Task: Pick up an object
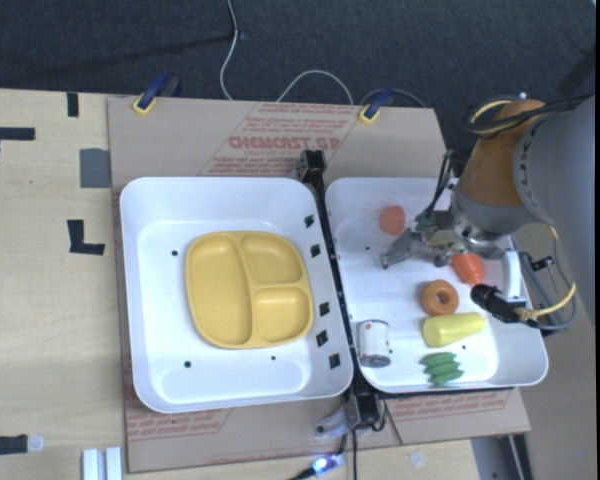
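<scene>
Camera view: gripper (412, 250) sat low in right bin (380, 200), jaw state indeterminable. Nothing visibly btwn fingers. Candidate objs close by: red piece (393, 219) just beside it, orange piece (468, 267) by wrist, donut (439, 297) and yellow piece (452, 329) near. Risk, in my judgement: crowding; closing could nudge neighbours or grasp nothing.

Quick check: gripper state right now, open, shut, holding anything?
Gripper: over the right bin, between the red piece and the orange carrot-like piece. Open or shut cannot be told; nothing visibly held.
</scene>
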`<state>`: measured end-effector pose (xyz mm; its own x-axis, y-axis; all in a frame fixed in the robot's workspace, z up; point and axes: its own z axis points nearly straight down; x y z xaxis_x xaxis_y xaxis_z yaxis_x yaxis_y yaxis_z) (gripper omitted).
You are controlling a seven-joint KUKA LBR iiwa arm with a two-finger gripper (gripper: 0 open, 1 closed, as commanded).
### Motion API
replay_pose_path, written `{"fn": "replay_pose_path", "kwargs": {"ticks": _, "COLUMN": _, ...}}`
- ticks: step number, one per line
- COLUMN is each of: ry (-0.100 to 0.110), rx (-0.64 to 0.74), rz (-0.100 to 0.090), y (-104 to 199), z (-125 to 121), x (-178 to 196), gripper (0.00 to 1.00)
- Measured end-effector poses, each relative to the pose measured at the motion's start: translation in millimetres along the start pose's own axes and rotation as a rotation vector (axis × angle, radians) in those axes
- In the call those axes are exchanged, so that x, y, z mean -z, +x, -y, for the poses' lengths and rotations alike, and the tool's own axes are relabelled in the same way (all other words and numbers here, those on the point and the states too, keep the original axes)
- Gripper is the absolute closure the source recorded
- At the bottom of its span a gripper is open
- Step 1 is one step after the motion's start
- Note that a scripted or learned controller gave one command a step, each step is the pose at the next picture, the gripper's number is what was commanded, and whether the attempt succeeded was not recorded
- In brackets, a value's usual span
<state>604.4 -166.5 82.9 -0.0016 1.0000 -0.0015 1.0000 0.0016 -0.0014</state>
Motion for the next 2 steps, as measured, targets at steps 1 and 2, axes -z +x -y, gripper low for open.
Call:
{"fn": "replay_pose_path", "kwargs": {"ticks": 1, "ry": -0.003, "rx": 0.001, "rz": 0.001, "y": -0.2, "z": -1.0, "x": 12.8, "gripper": 1.00}}
{"fn": "replay_pose_path", "kwargs": {"ticks": 2, "ry": -0.004, "rx": -0.001, "rz": -0.001, "y": -7.0, "z": -2.1, "x": 57.9, "gripper": 1.00}}
